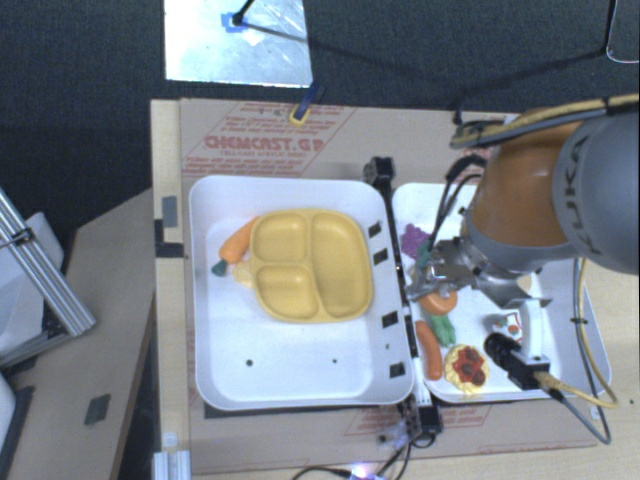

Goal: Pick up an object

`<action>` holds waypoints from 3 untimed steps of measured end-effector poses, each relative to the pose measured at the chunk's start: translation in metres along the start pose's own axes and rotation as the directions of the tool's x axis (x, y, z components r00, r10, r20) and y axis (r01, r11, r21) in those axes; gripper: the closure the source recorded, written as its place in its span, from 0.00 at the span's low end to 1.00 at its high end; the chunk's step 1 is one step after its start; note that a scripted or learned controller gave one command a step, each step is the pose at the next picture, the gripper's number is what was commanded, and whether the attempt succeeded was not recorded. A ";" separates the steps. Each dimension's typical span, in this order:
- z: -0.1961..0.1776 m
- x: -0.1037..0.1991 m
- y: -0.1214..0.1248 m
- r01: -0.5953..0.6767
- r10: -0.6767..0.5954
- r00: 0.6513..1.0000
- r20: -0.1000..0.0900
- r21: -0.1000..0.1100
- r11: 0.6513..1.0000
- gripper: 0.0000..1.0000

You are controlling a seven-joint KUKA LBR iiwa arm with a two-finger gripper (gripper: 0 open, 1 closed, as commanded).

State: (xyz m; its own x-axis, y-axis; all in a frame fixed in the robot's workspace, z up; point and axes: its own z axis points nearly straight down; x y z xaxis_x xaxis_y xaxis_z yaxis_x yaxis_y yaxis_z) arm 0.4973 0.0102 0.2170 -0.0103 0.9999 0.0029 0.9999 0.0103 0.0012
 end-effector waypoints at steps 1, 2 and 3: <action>0.000 0.001 -0.003 -0.004 0.004 1.000 0.002 0.000 1.000 1.00; -0.017 -0.006 -0.011 -0.009 0.009 1.000 0.002 -0.002 1.000 1.00; -0.017 -0.009 -0.005 -0.008 0.008 1.000 0.002 -0.001 1.000 1.00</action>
